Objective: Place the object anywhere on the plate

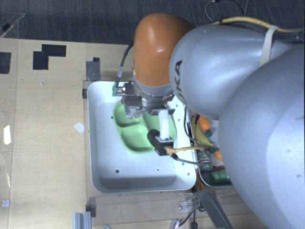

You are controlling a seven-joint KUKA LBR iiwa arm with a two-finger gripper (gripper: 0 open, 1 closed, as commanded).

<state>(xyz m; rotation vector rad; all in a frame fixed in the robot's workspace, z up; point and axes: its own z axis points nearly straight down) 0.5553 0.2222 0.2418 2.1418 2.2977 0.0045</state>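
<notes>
One grey arm point(248, 109) over one green plate point(135, 141), in one white bin point(112, 171).

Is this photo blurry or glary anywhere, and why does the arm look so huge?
In the camera view, the grey arm sits nearest the lens, so it looms large and soft-edged; the orange band carries a mild sheen; the white bin is evenly lit, without harsh glare; the green plate beneath the gripper looks reasonably sharp.
</notes>
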